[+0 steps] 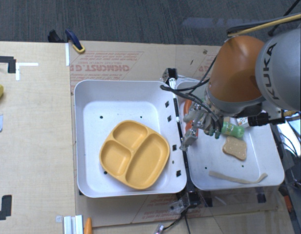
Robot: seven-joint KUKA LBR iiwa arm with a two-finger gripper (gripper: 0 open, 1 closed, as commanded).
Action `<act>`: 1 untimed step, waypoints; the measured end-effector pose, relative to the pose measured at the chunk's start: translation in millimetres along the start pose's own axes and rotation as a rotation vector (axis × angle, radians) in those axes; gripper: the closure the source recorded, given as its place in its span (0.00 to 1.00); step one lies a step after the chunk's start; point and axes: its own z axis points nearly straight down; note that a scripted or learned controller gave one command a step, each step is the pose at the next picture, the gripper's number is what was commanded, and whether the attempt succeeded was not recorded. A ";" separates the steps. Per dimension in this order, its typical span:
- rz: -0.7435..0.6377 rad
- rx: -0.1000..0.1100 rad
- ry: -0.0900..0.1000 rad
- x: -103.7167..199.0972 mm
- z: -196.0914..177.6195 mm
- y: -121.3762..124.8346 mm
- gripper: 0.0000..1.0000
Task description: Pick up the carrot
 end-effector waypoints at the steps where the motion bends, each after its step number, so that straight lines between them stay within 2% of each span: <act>1: 0.075 -0.001 0.006 37.9 82.9 109.8 0.00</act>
